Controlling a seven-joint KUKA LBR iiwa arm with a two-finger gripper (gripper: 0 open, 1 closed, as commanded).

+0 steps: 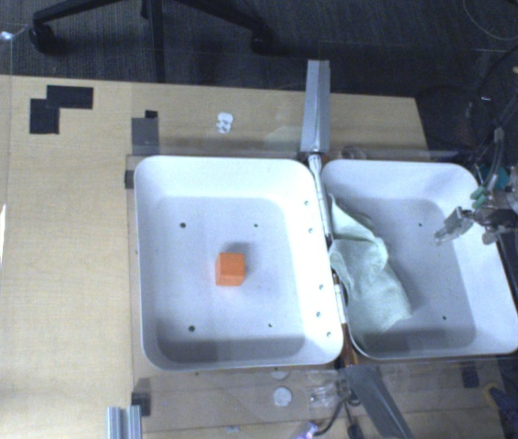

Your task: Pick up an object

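An orange cube [231, 269] lies near the middle of the left bin [154, 245]. A crumpled pale cloth [365, 270] rests in the right bin [424, 176], against its left wall. My gripper [466, 234] hangs over the right edge of the right bin, well to the right of the cloth and far from the cube. Its two fingers stand apart, open, with only bin floor showing between them.
A metal post [317, 108] rises at the back where the two bins meet. The wooden bench [48, 263] stretches to the left of the bins. Chair legs [149, 7] stand on the dark floor behind.
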